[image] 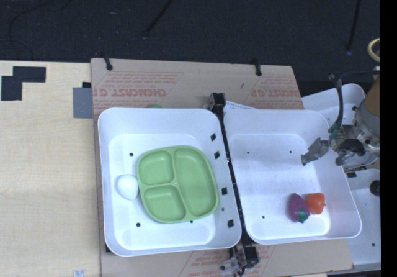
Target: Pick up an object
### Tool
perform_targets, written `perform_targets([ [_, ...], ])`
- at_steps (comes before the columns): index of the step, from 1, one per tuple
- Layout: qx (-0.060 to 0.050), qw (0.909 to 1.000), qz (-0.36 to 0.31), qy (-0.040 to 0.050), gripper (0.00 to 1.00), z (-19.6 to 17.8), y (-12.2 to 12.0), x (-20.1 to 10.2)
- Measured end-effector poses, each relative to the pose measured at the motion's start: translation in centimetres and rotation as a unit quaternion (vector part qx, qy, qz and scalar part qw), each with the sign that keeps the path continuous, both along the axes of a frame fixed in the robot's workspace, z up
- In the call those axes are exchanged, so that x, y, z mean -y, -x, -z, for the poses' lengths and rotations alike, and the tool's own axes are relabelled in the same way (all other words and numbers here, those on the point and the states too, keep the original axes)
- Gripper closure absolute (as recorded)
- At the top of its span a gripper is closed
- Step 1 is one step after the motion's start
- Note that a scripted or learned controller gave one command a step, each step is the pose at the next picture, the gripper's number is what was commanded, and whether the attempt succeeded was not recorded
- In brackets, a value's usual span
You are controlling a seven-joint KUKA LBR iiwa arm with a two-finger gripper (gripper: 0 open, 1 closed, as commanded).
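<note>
Green three-compartment tray [178,183] lying flat in the left bin [111,127], white egg-like ball [128,187] touching its left edge. In the right bin [273,127], near the front right corner: purple toy [297,206] touching orange toy [316,202].

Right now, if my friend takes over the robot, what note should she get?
Hand: open, holding nothing, over the right bin's right edge.
Things: purple toy and orange toy touch, in the right bin's front right corner. Green tray with a white egg beside it, in the left bin.
Done: nothing picked up yet.
Left: lower the hand onto one thing, likely the close toys, grip it and lift.
</note>
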State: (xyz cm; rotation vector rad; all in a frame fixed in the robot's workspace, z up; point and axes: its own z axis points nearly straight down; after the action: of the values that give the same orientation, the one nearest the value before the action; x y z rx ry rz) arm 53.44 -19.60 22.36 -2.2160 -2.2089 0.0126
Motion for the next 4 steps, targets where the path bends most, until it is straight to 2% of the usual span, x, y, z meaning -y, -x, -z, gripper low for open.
perform_targets([
  [1,0.006,1.0000,-0.002,0.0011,0.00,-0.7,-0.3,0.0],
  [2,0.005,1.0000,-0.002,0.0008,0.00,4.1,-1.0,0.3],
  [4,0.006,1.0000,-0.001,0.0011,0.00,13.8,-0.3,0.9],
])
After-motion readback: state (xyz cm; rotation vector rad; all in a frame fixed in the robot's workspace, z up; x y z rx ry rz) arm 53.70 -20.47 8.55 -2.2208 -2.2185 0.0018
